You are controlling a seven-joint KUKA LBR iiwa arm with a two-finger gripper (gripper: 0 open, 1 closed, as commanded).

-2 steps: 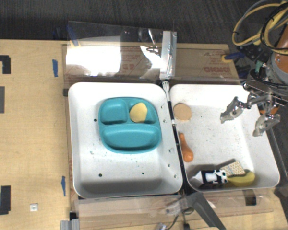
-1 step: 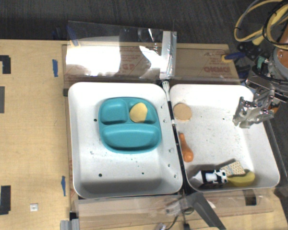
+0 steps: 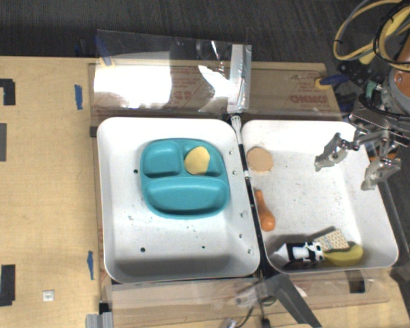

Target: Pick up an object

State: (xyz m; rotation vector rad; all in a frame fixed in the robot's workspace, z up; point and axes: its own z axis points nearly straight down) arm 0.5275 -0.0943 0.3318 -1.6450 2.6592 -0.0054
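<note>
Counting two shallow white bins on the bench: left bin (image 3: 116, 251) and right bin (image 3: 376, 238), both smooth, glossy and round-cornered, sharing a middle wall.

Finding one teal plate (image 3: 184, 195) in the left bin, moulded into three compartments, matte and rounded. Holding one yellow lump (image 3: 197, 160), egg-shaped and smooth, in the compartment at 1 o'clock of the plate.

Counting five loose things in the right bin:
- Lying at 10 o'clock, one tan disc (image 3: 260, 159), flat and round.
- Lying just beside the middle wall at 8 o'clock, one orange carrot (image 3: 264, 210), tapered, with its long axis running from 12 to 6 and tilting slightly, thick end pointing to 6.
- Lying at 6 o'clock, one yellow banana (image 3: 345, 254), curved, with its long axis running from 9 to 3.
- Touching the banana on its 9 o'clock side, one black-and-white toy (image 3: 302, 251), lying along the same line.
- Resting against the banana at its 12 o'clock, one checkered wafer (image 3: 335, 238), flat and tilted.

Reaching in at 2 o'clock of the right bin, one grey arm (image 3: 403, 87) carrying one gripper (image 3: 350, 167). Showing two metal fingers (image 3: 326, 158) spread apart, with bare bin floor between them, well apart from carrot and banana.
</note>
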